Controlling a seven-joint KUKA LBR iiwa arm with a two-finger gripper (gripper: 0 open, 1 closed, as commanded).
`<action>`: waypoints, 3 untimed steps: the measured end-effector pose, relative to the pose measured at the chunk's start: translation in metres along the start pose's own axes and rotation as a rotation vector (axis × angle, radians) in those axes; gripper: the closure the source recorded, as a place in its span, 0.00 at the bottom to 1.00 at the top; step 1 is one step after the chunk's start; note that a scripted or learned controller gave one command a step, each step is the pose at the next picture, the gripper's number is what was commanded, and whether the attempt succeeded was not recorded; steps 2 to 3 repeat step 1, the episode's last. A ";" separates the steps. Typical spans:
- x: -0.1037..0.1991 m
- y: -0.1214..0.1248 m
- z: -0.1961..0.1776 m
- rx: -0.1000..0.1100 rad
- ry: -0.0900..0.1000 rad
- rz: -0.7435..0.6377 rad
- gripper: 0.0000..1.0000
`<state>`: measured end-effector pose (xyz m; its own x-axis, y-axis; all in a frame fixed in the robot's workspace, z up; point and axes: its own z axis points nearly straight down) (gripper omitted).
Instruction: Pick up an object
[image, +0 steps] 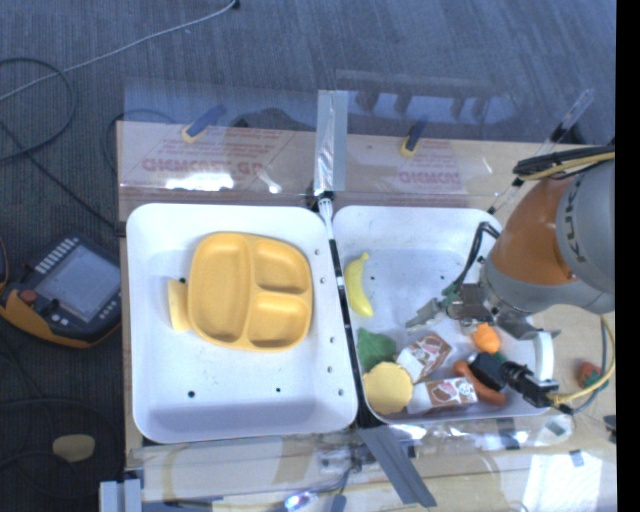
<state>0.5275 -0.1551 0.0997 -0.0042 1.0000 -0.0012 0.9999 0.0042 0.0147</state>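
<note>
Hovering low in the right bin (420, 240), the gripper (452, 300) is sitting just above the packet (424, 352); whether it is open or closed I cannot tell. Crowding toys beside the packet are risking a deflected, empty grasp.

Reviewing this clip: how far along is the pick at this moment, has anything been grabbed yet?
Done: the arm has reached into the right bin, with the end effector low over the cluster of items. In hand: nothing visibly; whether its fingers are closed cannot be told. The banana, yellow round item and the packet lie on the bin floor. Left: secure one object and lift it. The yellow tray sits in the left bin.
</note>
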 end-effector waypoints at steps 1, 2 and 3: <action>-0.008 -0.032 0.008 -0.005 -0.002 -0.021 0.00; -0.008 -0.032 0.008 -0.005 -0.002 -0.021 0.00; -0.008 -0.032 0.008 -0.005 -0.002 -0.021 0.00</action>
